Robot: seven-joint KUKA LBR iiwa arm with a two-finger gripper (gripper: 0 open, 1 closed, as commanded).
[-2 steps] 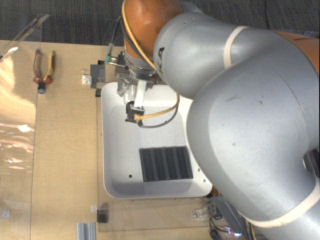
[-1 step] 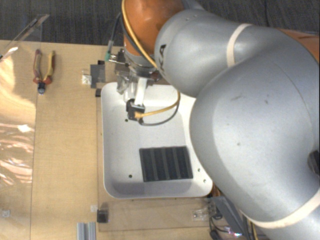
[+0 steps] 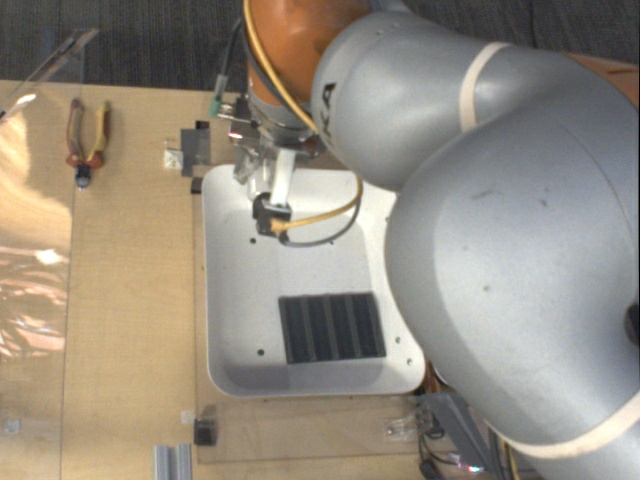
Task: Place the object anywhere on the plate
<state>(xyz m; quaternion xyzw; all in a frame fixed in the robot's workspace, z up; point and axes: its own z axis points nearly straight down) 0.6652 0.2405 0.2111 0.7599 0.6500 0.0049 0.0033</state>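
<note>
The grey arm [image 3: 500, 218] overhangs a white bin [image 3: 230, 298] containing a black ribbed panel [image 3: 331, 327]; condition of the jaws cannot be determined.

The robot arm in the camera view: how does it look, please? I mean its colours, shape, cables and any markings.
The arm has thick, rounded grey links with pale rings at the joints. Above the wrist sits a glossy orange band. A yellow cable runs over it and loops beside the gripper, a small pale metal assembly.
</note>
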